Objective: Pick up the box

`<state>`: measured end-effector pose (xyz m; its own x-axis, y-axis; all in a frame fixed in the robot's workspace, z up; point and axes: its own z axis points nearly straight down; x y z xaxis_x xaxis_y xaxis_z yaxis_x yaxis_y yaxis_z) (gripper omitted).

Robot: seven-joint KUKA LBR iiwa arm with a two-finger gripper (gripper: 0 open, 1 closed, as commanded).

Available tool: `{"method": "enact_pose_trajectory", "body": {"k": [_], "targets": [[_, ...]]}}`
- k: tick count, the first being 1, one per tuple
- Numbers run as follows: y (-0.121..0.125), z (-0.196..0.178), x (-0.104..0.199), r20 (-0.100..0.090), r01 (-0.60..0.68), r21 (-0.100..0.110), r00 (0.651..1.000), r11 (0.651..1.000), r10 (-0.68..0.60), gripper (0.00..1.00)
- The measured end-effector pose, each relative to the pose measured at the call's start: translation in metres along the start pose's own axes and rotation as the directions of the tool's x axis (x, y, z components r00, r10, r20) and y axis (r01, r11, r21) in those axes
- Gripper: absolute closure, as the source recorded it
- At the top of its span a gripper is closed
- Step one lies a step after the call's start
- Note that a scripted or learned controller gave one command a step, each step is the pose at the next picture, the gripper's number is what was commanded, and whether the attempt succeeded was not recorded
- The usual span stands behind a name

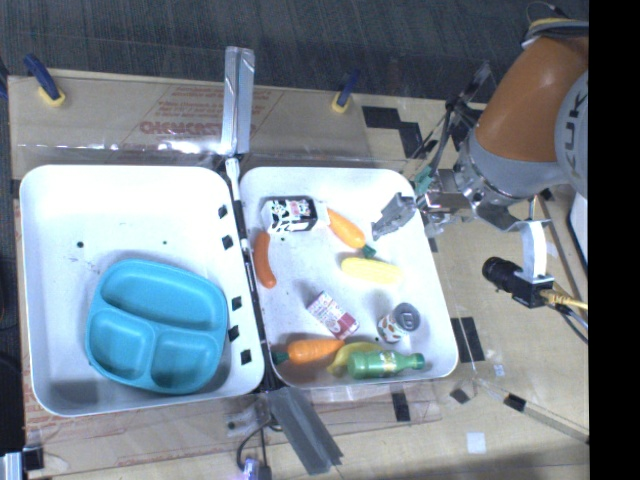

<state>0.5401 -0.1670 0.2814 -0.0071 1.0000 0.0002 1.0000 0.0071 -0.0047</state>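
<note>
A small black-and-white cow-patterned box [290, 214] lies near the back left corner of the right bin [432, 268]. A second, smaller pink-and-white box [331, 314] lies flat in the middle of that bin. My gripper [392, 218] hangs over the bin's back right part, just right of an orange vegetable [346, 230] and above a yellow fruit [370, 268]. It is about a hand's width right of the cow-patterned box and well behind the pink one. Nothing shows in its grasp.
The right bin also holds a sausage [263, 259], a small can [403, 320], a carrot [312, 350] and a green bottle [386, 364] along the front wall. A blue divided plate [155, 326] lies in the left bin [60, 198]. A metal divider post [238, 98] stands between the bins.
</note>
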Motion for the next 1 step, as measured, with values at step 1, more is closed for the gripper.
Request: {"method": "enact_pose_trajectory", "body": {"k": [1], "targets": [[-0.0144,0.1452,0.0032,0.000,0.072,0.000,0.997,0.997,-0.072,0.00]]}}
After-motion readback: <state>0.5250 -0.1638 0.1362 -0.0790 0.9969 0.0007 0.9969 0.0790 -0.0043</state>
